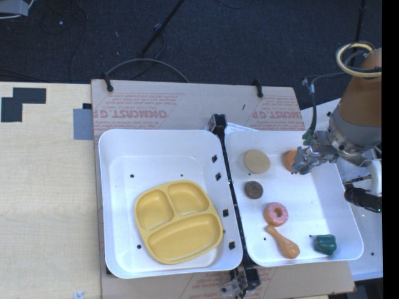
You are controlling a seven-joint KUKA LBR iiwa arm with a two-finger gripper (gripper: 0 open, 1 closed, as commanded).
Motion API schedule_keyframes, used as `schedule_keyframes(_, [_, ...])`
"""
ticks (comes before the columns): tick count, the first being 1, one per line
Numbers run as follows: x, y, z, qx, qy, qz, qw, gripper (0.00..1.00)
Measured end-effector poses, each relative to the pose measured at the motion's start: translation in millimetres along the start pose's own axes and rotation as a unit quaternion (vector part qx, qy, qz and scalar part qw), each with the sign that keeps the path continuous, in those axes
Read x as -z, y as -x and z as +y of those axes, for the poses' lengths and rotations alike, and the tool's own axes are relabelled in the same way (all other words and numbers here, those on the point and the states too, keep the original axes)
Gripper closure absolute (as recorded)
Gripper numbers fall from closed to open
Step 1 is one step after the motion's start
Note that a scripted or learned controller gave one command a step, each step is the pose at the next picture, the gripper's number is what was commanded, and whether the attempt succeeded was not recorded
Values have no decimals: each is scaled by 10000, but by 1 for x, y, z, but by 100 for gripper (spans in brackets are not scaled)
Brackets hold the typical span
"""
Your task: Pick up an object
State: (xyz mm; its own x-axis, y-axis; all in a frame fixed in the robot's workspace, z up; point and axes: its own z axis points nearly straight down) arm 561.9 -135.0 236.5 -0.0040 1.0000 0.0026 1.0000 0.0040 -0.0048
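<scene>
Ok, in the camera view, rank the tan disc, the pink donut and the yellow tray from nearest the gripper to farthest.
From the gripper, at the right bin's far right:
1. Tan disc, to its left in the right bin.
2. Pink donut, lower in the right bin.
3. Yellow tray, across in the left bin.

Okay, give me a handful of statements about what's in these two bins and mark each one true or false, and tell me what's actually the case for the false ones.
1. The yellow divided tray lies in the left bin. True.
2. The pink donut sits in the left bin. False: it is in the right bin, below the brown disc.
3. The green object is near the right bin's lower right corner. True.
4. The gripper is over the left bin. False: it is at the right bin's upper part, next to an orange object.
5. The tan disc lies above the brown disc in the view. True.
</scene>
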Motion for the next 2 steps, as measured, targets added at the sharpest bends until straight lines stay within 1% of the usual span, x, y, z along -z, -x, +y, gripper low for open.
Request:
schedule_keyframes(1, [6,-50,-8,2,4,3,10000,100])
schedule_keyframes(2, [-8,-96,-20,0,-7,0,10000,100])
